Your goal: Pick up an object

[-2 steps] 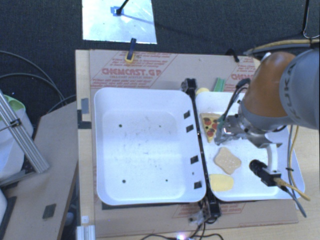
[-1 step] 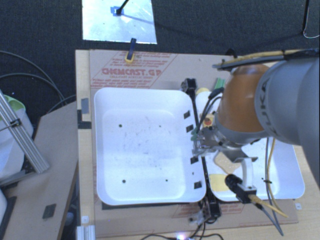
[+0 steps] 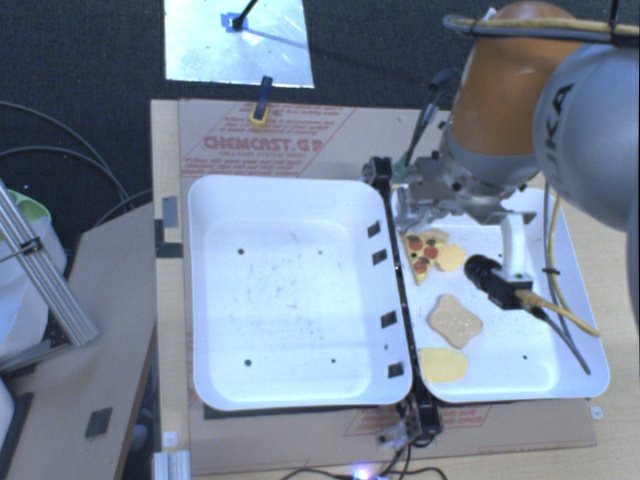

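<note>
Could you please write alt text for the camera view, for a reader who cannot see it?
A grey-and-orange arm reaches over the right bin, which holds a toy pizza slice, a toast piece and a yellow piece; the left bin sits alongside.

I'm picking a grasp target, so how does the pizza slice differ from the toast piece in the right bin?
The pizza slice is a yellow wedge with red spots; the toast piece is plain tan and squarish. The pizza slice lies close under the arm; the toast piece lies nearer the camera. Both lie flat.
</note>
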You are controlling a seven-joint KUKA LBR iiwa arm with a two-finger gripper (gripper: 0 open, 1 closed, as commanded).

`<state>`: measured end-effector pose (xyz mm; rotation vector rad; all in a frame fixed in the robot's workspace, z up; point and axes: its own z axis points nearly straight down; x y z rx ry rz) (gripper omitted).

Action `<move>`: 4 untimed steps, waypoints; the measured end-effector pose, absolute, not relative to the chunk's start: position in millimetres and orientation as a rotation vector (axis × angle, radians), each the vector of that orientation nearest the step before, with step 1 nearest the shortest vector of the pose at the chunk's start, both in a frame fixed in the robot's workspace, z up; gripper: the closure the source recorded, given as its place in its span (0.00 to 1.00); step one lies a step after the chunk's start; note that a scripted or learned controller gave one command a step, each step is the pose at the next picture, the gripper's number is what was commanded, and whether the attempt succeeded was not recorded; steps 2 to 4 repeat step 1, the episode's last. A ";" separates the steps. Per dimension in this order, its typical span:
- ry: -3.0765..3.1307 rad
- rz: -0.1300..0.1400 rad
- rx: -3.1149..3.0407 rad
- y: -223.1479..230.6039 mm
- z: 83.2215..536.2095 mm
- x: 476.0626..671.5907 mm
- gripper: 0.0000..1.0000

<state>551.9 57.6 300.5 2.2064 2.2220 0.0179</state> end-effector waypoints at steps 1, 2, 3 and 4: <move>2.234 0.000 2.213 99.1 286.4 484.3 1.00; 2.234 0.000 2.213 99.1 286.4 484.3 1.00; 2.234 0.000 2.213 99.1 286.4 484.3 1.00; 2.234 0.000 2.213 99.1 286.4 484.3 1.00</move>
